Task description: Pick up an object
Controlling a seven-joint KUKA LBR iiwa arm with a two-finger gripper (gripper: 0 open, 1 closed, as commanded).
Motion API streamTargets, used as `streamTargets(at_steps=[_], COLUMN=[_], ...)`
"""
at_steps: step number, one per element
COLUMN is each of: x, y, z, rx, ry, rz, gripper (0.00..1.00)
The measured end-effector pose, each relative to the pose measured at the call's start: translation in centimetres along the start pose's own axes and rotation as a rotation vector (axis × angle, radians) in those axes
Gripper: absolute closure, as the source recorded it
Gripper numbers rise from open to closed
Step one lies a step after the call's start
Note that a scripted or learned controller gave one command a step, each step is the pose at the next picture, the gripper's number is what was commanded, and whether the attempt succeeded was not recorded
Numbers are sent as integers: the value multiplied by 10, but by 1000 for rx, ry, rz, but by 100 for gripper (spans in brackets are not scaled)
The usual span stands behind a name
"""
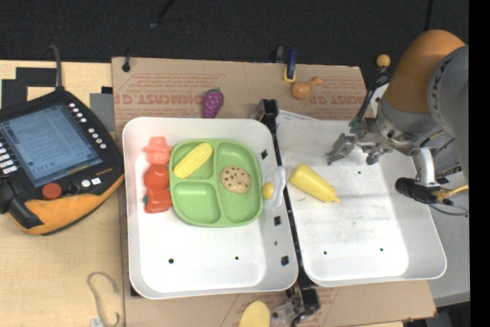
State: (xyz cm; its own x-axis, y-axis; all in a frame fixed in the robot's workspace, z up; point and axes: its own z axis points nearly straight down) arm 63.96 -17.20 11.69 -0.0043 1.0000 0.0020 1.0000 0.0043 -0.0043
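- While the arm (429,80) reaches in from the right, its gripper (354,149) hangs over the upper part of the right bin (367,256), fingers spread apart w/ nothing between them.
- One finger (337,152) points down-left, the other (373,156) sits to its right; both look just above the bin floor, contact can't tell.
- Nearest obj: yellow cone-shaped piece (312,184), lying on its side in the right bin, left-center, tapered end toward lower right.
- Cone is below and left of the gripper, near but apart, not touching either finger.
- Small yellow round thing (269,191) sits at the divider btw the two bins, just left of the cone, wrapped in smth clear.
- Left bin (199,272): green divided plate (205,204) w/ a corn cob (191,159) in its upper-left compartment and a cookie (236,179) in the upper-right one.
- Red figure (157,176) lies just left of the plate, touching its edge.
- Outside the bins on the cardboard: purple grape bunch (212,102) behind the left bin, orange pear-like obj (305,87) behind the right bin, blue-yellow clamp (290,65) near it.
- Yellow lemon-ish obj (255,314) at the bottom edge, below the bins.
- Teach pendant (53,153) rests on the bench far left, well apart from everything.
- Orange band on the arm sits above the wrist, upper right.
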Motion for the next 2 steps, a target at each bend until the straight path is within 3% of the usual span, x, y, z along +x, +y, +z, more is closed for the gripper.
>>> streamTargets(at_steps=[1,2], x=[4,3], y=[0,1], z=[31,19], rx=[0,-3], ry=[-1,-1], rz=[-2,-3], gripper=[0,100])
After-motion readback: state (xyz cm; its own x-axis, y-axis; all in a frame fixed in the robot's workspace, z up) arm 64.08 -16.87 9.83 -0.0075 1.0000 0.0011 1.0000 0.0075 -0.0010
